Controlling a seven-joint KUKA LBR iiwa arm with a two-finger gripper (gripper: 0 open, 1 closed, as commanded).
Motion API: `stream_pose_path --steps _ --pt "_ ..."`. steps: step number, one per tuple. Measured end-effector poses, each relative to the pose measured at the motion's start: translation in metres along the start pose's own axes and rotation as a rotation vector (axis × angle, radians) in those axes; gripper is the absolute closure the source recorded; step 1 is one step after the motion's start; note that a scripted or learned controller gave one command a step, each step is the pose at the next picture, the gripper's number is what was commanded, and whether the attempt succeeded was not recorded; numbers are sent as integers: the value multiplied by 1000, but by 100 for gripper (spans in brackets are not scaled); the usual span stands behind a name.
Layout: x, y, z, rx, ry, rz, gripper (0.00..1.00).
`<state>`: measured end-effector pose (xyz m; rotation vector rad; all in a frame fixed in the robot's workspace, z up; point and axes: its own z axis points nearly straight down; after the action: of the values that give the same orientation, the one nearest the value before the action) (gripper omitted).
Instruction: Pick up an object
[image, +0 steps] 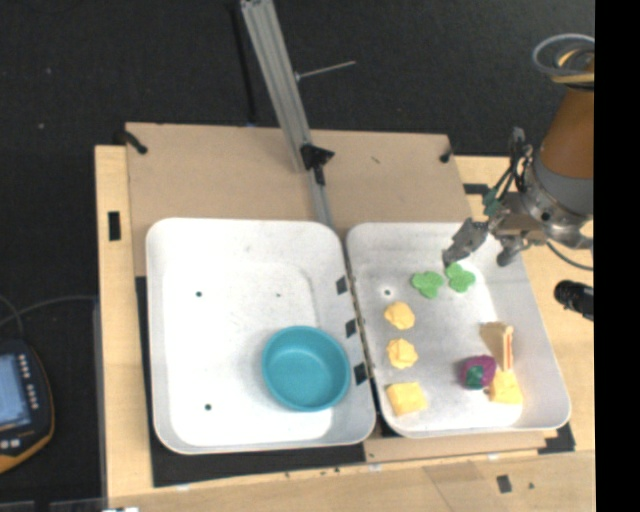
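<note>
Claw (487, 243) over the far right part of the right bin (385, 247), fingers spread apart, nothing between them. Just beside the left finger, a green piece (460, 277); a second green piece (428, 285) next to it, toward the bin's middle. Along the bin's left wall, three yellow pieces (400, 316) in a row toward the near edge. At the near right corner, a purple object (477, 372), a tan block (499, 340), a yellow wedge (506, 388). In the left bin (200, 250), a blue bowl (305, 367) near its near right corner.
</note>
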<state>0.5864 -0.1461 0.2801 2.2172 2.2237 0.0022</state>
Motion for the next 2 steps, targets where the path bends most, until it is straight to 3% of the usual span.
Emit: stream_pose_path --steps 1,2 --pt "0 0 0 0 0 0 0" --pt "2 -9 57 5 -2 3 0"
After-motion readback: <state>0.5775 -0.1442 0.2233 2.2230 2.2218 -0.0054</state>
